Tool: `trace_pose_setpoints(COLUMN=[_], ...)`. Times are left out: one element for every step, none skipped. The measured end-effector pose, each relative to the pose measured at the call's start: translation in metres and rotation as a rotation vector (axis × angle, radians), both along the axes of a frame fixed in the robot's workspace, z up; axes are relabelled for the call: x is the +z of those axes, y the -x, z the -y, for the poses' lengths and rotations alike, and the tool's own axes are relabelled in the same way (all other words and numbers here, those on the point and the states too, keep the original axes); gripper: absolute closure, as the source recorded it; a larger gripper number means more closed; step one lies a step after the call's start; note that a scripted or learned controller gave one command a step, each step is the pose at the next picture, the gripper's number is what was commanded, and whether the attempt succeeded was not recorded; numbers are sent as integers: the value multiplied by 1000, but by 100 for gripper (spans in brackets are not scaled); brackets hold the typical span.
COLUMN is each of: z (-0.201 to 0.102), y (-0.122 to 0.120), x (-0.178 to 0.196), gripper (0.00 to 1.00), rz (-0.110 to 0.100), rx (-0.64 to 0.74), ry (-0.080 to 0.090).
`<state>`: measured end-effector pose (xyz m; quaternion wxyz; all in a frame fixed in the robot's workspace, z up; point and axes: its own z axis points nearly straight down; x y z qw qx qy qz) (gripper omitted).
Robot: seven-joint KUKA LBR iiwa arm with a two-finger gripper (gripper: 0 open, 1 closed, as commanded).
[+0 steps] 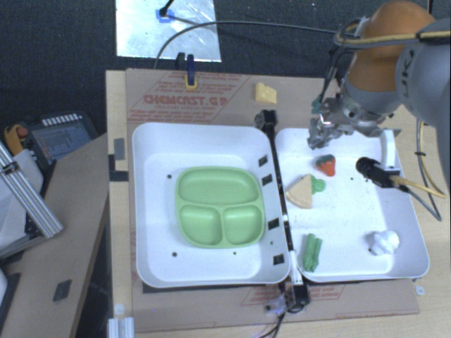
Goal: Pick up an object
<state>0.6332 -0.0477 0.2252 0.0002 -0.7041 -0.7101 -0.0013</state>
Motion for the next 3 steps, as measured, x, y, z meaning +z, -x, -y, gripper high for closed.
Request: trace_pose_setpoints(z=[-59, -115, -156], y=[16, 44, 66], x=[7, 4, -2], gripper=[100, 100, 100], rz=[-1, -3, -3], rx=[1, 2, 0], ry=[0, 0, 1])
